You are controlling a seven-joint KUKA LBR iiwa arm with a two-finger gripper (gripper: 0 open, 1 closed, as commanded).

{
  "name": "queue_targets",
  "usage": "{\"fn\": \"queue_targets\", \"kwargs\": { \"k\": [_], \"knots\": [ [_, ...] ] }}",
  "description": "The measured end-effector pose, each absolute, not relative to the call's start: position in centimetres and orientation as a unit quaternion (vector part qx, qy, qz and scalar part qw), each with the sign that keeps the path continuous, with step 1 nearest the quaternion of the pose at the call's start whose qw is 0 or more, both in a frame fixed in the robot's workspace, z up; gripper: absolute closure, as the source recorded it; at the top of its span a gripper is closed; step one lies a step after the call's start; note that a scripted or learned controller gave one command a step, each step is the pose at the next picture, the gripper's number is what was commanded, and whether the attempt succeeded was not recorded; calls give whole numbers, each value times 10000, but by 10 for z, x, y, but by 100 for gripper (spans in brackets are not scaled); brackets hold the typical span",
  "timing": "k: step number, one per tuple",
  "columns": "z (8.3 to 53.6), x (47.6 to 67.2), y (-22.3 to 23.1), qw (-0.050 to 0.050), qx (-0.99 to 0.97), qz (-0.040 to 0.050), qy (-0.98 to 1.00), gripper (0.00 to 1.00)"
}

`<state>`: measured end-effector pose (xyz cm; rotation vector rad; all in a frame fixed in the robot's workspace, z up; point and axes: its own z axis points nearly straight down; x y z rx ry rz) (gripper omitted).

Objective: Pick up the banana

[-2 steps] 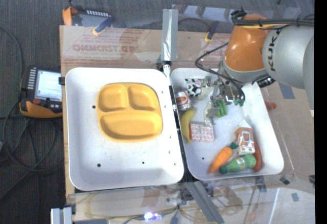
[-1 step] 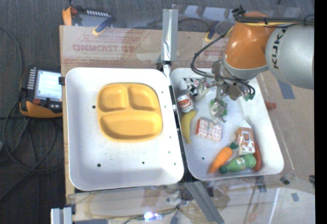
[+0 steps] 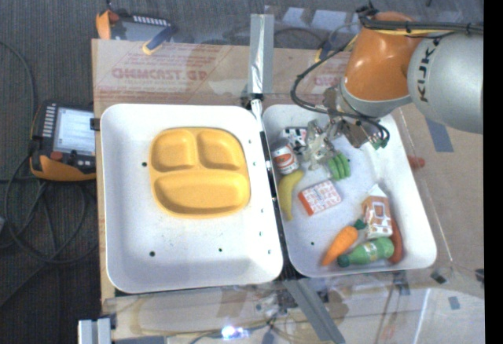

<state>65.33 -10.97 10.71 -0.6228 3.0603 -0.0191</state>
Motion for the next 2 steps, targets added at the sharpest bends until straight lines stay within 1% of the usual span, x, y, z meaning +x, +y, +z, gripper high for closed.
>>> {"fn": "queue_targets", "kwargs": {
  "k": [1,2],
  "knots": [
    [103,647,-113,-49,-1989,-44,9800,0],
    [98,649,-111,-36,-3044,4,9525,0]
  ]
}}
